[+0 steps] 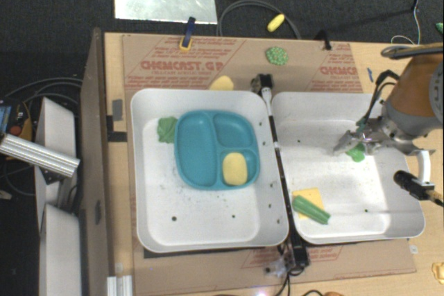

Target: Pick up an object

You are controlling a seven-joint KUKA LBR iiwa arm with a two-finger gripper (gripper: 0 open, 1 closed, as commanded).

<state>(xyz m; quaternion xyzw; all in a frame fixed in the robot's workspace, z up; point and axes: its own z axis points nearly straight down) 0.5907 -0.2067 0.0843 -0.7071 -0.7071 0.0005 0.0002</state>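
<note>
My gripper (354, 144) reaches in from the right and sits low over the right bin (388, 227), near its back right part. A small green object (357, 155) lies right at the fingertips, partly covered by them. Whether it is held between the fingers I cannot make out. Toward the front of the same bin a green pod-shaped piece (311, 211) lies across a yellow wedge (310, 197).
The left bin (149, 218) holds a blue divided plate (198, 149) with a yellow lemon-like object (234, 168) on it and a green leafy piece (166, 129) at its left. A yellow item (222, 84) and a green dotted disc (277, 55) lie on the cardboard behind the bins.
</note>
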